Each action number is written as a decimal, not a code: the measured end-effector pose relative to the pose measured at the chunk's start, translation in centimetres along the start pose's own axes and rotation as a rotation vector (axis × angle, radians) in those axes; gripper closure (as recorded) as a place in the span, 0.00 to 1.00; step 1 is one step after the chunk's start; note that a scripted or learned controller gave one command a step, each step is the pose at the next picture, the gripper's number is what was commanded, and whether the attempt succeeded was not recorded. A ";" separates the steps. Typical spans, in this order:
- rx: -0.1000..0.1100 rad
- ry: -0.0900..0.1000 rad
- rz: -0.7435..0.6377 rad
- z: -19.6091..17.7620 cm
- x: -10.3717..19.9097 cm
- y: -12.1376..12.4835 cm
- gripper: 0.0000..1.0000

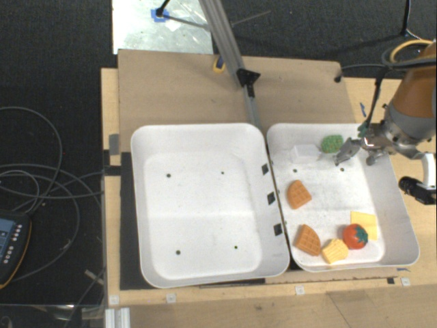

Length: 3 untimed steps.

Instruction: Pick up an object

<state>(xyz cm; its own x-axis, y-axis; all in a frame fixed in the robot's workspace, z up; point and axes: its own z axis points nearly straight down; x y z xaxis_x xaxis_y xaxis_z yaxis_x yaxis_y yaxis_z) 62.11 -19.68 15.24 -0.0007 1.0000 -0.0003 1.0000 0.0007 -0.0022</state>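
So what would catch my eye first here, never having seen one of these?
Probably the bright toy food in the right bin: a red tomato among yellow and orange pieces near its front, and a green piece at the back. Next, the gripper beside that green piece, under the arm's orange band.

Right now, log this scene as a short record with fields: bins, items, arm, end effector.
left bin: white, no items in it
right bin: white, holds six toy food items
far end: green piece
middle: orange waffle piece
near end: second waffle piece, yellow waffle piece, red tomato, yellow block
arm: enters from the right, over the right bin's far corner
end effector: fingers spread, nothing between them, just right of the green piece
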 end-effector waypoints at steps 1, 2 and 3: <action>0.001 0.001 0.000 6.3 -0.1 0.0 0.00; -0.006 0.000 0.000 4.7 -0.2 0.2 1.00; -0.008 -0.001 0.000 0.3 -0.2 0.1 1.00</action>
<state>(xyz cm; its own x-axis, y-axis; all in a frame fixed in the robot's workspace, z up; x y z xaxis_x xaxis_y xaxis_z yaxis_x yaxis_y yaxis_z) 62.21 -19.91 14.95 -0.0009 1.0000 -0.0016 1.0000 0.0009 0.0063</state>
